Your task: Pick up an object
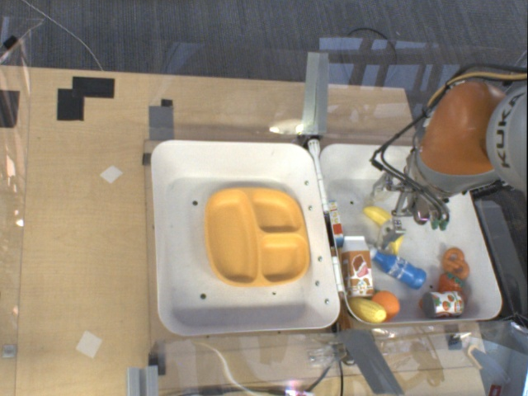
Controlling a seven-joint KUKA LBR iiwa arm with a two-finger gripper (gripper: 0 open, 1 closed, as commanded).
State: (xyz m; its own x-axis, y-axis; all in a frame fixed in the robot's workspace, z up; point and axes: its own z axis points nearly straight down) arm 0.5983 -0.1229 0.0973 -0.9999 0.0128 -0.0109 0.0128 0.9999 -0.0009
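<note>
Objects [398, 269] in bin [487, 304], hand [396, 229] partly hidden

A divided tray [256, 236] lies in the middle of the left bin [177, 246]. The right bin [351, 165], at the frame's right, holds a bottle [399, 270] at its centre, a carton [356, 271] to the bottle's left, and a can [442, 304] at lower right.

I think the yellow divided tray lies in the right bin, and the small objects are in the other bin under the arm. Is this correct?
Not quite. The camera view shows the yellow divided tray lying in the left bin. The small objects, such as the blue bottle, are in the right bin, under the arm.
</note>
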